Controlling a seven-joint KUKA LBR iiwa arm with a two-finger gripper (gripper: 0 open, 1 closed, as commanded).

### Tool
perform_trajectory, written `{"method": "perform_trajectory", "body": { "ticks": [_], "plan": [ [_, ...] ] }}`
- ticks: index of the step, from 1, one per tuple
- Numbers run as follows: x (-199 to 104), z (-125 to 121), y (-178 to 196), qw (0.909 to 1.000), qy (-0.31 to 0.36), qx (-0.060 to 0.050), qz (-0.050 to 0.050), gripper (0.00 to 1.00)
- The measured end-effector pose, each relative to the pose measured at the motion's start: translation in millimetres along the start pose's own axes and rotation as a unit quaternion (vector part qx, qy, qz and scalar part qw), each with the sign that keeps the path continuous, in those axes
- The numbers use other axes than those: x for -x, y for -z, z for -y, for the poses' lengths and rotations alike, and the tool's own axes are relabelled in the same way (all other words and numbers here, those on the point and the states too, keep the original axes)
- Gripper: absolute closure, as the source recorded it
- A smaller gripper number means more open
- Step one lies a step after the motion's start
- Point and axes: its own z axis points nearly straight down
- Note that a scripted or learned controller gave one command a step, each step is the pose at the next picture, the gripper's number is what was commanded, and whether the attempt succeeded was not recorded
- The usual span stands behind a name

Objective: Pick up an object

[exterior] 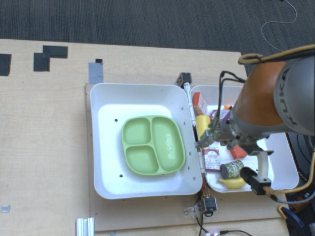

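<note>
**Arm over the right bin, green plate alone in the left bin**

Looking down at the counter (44, 146), we see two shallow white bins side by side in the middle and right part of the frame. The left bin (106, 146) holds a light green divided plate (152, 145) with three compartments; it lies flat near the center of this bin, a little to the right.

The right bin (285, 173) is crowded. Near its left wall lies a yellow object (202, 124), like a banana, with an orange-red object (198, 101) above it. Lower in the bin there is a white package with red print (211, 160), a small dark green can (231, 170) lying on its side, and just below the can a yellow banana (234, 183). A red-orange piece (238, 152) shows just beside the can, partly under the arm.

The grey arm with its orange band (261, 100) comes in from the right side of the frame and hangs over the upper middle of the right bin. The tool (216, 132) is below the orange band, over the objects near the left wall. The wrist covers its fingers, so I cannot tell how far it is open or if it has hold of anything.
</note>
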Motion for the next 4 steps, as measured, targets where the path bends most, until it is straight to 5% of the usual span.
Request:
{"method": "perform_trajectory", "body": {
  "ticks": [2, 3, 4],
  "plan": [
    [0.0, 0.0, 0.0, 1.0000, 0.000, 0.000, 0.000, 0.00],
    [23.3, -3.3, -48.0, 0.9999, 0.005, 0.004, -0.009, 0.00],
    [21.0, -5.0, -37.5, 0.9999, 0.008, 0.005, -0.011, 1.00]
  ]
}}
